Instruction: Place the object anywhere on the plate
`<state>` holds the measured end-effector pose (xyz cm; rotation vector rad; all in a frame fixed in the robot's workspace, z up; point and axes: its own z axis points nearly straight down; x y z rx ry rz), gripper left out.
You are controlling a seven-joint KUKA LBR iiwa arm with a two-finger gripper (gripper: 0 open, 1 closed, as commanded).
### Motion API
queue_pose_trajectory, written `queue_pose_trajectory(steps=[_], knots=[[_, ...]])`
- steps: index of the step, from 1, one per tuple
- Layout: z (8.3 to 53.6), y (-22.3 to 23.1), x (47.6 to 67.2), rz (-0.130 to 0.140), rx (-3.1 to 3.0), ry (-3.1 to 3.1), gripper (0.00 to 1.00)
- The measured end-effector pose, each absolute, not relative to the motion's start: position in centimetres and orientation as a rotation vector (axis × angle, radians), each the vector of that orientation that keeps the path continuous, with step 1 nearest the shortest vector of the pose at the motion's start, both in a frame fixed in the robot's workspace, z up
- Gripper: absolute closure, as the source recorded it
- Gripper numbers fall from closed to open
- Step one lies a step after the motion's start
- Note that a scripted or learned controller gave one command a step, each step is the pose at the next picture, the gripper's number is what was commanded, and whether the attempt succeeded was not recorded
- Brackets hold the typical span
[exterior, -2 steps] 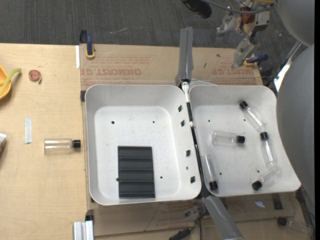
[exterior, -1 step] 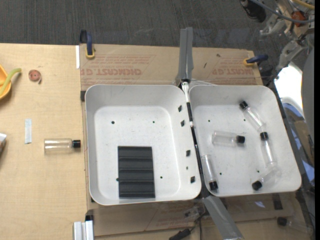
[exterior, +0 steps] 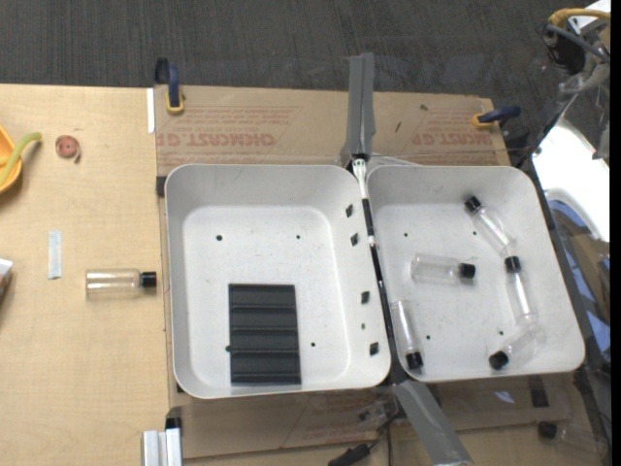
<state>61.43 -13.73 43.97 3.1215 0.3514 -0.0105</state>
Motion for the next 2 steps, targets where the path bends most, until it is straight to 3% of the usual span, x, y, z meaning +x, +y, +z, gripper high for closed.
queue_pose_trajectory(steps=[1,2], knots=[[43.9,-22.2,58.2,-0.011,3.126,0.323,0.00],[44.0,-22.1,50.1,-0.010,3.081,0.619,0.00]])
